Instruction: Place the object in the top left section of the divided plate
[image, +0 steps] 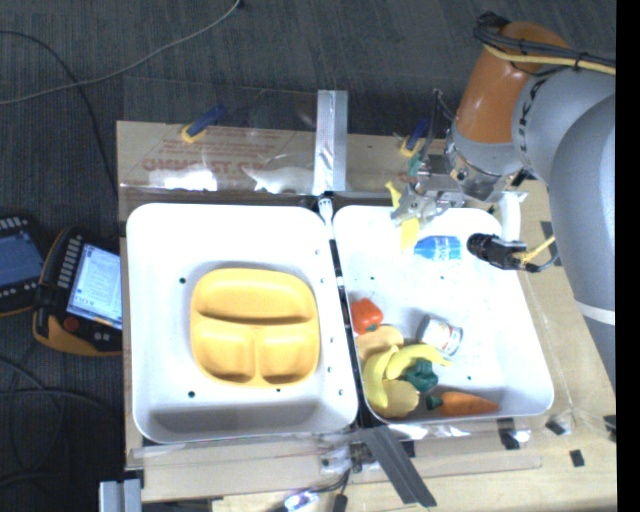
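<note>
A yellow divided plate (256, 323) lies in the middle of the left bin (160, 240), with one long section at its far side and two smaller ones at its near side. All of its sections are bare. My gripper (412, 208) hangs over the far edge of the right bin (500, 310), well away from the plate. A small yellow piece (409, 234) shows just under it; whether that is a held thing or part of the gripper is unclear. A blue and white item (438, 247) lies right beside it.
Crowded in the right bin's near left corner are a red tomato-like item (366, 315), a yellow banana-like shape (392, 374), a green piece (424, 378), a carrot (466, 403) and a small can (441, 336). A handheld device (82, 290) lies left of the bench.
</note>
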